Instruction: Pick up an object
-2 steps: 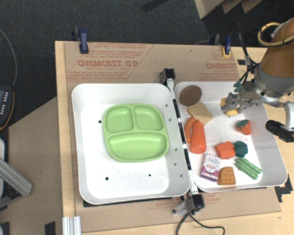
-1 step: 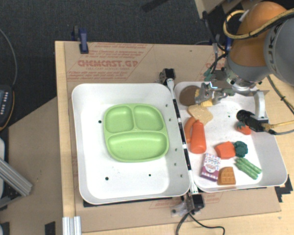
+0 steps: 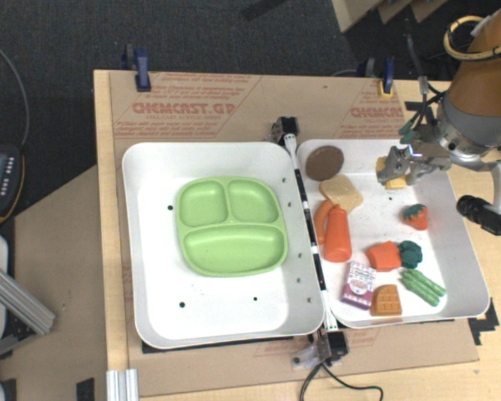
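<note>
The task named no single object, so the candidates were the small toy foods lying in the right white bin (image 3: 463,249). At its far left corner lay a round brown disc (image 3: 324,162), and just beside it, toward the front, a beige slice of toy bread (image 3: 341,193). Below the bread, an orange toy carrot (image 3: 321,221) lay along the left wall of the bin, touching a red-orange cone-shaped bottle (image 3: 338,234). In the middle of the bin sat an orange block (image 3: 383,256) next to a dark green lump (image 3: 411,252). Nearer to the front edge were a small purple and white packet (image 3: 359,283), a brown waffle-like square (image 3: 386,301) and a light green pod-shaped piece (image 3: 423,286). A small red and green item, perhaps a strawberry (image 3: 415,216), lay apart from the others toward the right side.

The gripper (image 3: 394,172) hung over the far part of this bin, near the bread and the brown disc, with a small yellow spot just beneath it. I cannot tell whether it was released or clenched, and no object could be seen in it. The grey arm with its orange band (image 3: 481,90) reached in from the right.

In the left white bin (image 3: 142,224) rested a light green plastic plate with three compartments (image 3: 230,226). Both bins stood side by side on the brown bench (image 3: 108,140), which bore red printed letters along its far edge.
</note>
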Available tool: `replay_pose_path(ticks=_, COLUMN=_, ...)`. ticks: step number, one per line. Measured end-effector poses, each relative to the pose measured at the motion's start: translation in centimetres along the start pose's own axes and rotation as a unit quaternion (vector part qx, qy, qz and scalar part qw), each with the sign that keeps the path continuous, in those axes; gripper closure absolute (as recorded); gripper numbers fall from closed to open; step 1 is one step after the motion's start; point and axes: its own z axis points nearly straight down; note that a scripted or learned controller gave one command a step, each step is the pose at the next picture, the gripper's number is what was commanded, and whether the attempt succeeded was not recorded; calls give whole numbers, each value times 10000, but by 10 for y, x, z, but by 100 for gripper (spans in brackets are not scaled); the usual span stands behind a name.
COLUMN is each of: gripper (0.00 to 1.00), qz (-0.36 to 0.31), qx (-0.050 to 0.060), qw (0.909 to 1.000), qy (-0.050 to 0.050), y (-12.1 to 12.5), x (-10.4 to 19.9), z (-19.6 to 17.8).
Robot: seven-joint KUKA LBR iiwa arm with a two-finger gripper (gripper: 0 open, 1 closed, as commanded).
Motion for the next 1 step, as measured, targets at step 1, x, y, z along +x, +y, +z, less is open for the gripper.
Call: replay_pose_path(ticks=1, gripper=100, qz=-50, qx=27, qw=10000, qy=24, y=0, x=64, z=12)
